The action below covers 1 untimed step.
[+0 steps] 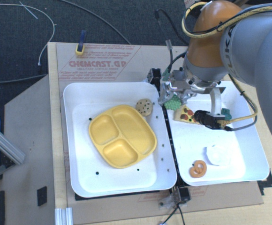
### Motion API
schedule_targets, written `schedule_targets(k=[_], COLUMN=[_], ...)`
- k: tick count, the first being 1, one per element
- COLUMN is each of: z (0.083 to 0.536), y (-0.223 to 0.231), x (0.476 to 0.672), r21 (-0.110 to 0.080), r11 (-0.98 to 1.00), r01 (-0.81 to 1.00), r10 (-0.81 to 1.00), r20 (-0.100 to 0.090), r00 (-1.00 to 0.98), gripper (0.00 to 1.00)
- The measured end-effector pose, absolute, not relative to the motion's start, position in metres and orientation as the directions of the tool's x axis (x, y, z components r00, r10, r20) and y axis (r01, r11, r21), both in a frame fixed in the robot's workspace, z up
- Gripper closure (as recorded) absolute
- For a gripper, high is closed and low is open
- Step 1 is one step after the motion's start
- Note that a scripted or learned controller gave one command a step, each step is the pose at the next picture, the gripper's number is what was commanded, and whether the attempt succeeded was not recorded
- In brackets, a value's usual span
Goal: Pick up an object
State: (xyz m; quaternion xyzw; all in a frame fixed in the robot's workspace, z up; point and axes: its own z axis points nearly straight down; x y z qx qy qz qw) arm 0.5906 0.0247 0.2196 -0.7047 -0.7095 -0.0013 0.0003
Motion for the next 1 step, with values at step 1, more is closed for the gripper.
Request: schedule_targets(k=[1], z=[0.2173], y=[0.0697], x=[0.6077], r21=[0.002], r11=[0.006], r01=[1.0], r10=[1.0], r20=[0.002], r00=[-0.006], gripper=[1.0])
